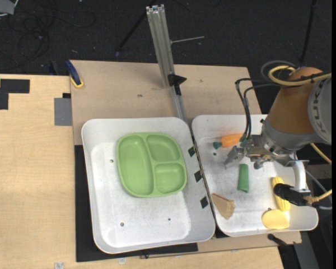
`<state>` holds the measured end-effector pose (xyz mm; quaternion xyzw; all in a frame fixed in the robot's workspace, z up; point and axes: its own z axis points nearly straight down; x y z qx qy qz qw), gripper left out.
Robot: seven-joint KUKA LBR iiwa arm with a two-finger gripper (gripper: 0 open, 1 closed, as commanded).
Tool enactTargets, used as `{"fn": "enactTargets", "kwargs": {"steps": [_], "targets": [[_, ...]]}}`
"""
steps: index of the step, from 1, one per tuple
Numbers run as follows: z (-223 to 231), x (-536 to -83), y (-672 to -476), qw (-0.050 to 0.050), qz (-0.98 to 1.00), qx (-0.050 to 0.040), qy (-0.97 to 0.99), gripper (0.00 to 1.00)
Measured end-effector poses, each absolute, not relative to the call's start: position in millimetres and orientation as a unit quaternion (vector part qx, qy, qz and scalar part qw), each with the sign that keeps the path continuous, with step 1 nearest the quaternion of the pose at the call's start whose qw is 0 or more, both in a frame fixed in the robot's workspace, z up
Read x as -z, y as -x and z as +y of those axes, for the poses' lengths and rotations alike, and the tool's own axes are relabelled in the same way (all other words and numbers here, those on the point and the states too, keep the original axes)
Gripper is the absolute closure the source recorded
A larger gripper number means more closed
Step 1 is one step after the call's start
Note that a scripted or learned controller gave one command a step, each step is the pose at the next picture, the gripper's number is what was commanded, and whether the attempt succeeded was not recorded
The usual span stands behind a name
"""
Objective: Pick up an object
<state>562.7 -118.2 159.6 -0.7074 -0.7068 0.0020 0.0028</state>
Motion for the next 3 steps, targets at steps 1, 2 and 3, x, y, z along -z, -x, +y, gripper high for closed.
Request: {"fn": "enactTargets", "kwargs": {"steps": [1, 2, 3], "targets": [[-120, -109, -551.7, 0.004, -0.707, -0.0024, 0.707, 0.0], [-124, -93, -554.7, -0.005, -0.706, 0.0003, 0.708, 0.0], [-125, -105, -556.4, -0.008, -0.705, 0.0022, 0.709, 1.0]]}}
